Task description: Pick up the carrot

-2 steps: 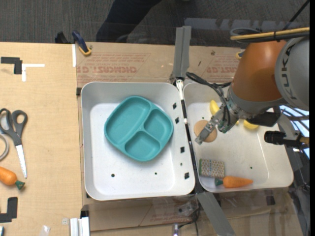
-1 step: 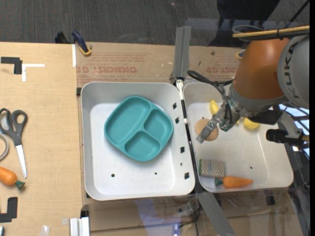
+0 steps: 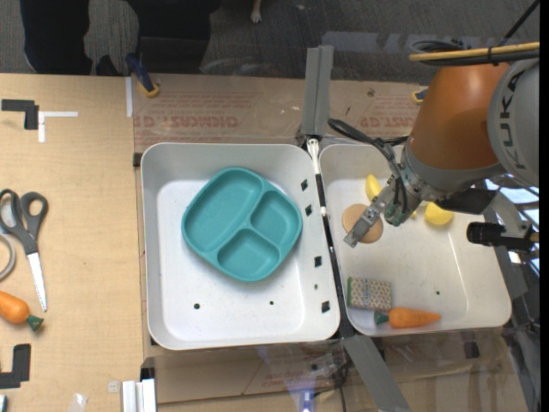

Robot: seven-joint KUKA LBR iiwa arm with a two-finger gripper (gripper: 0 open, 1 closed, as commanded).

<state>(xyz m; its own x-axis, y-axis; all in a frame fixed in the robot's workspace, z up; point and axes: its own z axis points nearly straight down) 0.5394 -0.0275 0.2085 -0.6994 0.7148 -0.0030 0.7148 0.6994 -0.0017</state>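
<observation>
The carrot [image 3: 410, 318], orange with a green stub, lies flat along the front wall of the right bin [image 3: 480, 312]. My gripper [image 3: 361, 222] hangs over the left middle of that bin, well behind the carrot and to its left. It stands open above a tan round piece [image 3: 367, 227], with nothing held between its fingers. A second carrot [image 3: 12, 307] lies on the wooden bench far to the left, outside both bins.
A patterned block [image 3: 370, 293] sits just left of and behind the carrot. Two yellow pieces [image 3: 371, 184] [image 3: 439, 215] lie near the gripper. A teal divided plate [image 3: 243, 223] rests in the left bin [image 3: 163, 316]. Scissors [image 3: 26, 230] lie on the bench.
</observation>
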